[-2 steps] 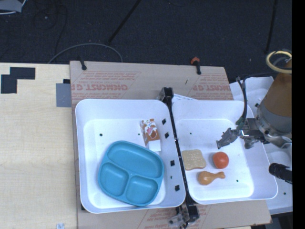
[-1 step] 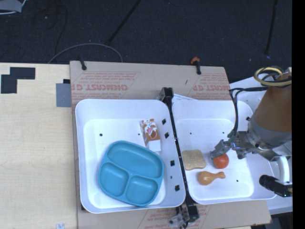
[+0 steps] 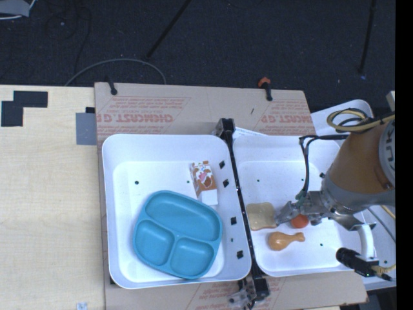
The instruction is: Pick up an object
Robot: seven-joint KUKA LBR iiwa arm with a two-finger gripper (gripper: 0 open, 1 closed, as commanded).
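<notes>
Right bin: gripper low over a small red ball, which lies beside a tan slab and a drumstick-shaped toy. Finger state cannot be told. Ball judged light, smooth, liable to roll; pinch across its middle

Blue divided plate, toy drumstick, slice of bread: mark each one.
blue divided plate [image 3: 175, 219]: camera view, on its large upper compartment.
toy drumstick [image 3: 282, 240]: camera view, on its thick meaty end.
slice of bread [image 3: 260, 216]: camera view, on its flat face.

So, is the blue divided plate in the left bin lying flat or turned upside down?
Flat and right side up: the blue divided plate shows its three open compartments facing up, inside the left bin.
</notes>
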